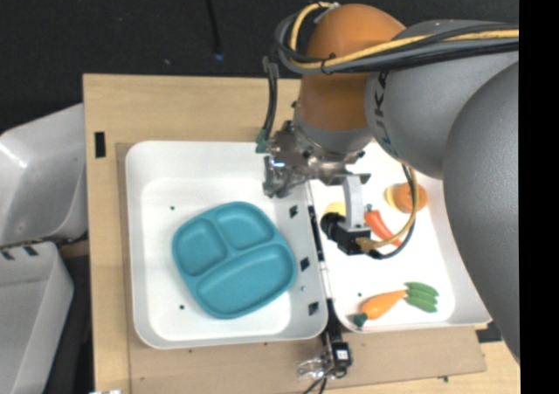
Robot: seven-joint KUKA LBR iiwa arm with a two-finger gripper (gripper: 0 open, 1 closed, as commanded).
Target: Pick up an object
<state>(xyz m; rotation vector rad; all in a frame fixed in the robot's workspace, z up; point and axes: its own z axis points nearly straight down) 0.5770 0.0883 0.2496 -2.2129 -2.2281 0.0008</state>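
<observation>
Camera view: gripper [281, 177] near blue plate [234, 259]; lettering [378, 109] on arm [454, 113] partly hidden, unreadable.

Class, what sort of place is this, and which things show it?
Probably a robot lab: a grey robot arm reaches over a wooden bench with two white bins, a blue plate in the left bin, a toy carrot in the right bin.

Plate [232, 259] teal; left bin [150, 209], right bin [397, 268] white; carrot [383, 304] orange, green top; bench [109, 296] pale wood.
</observation>
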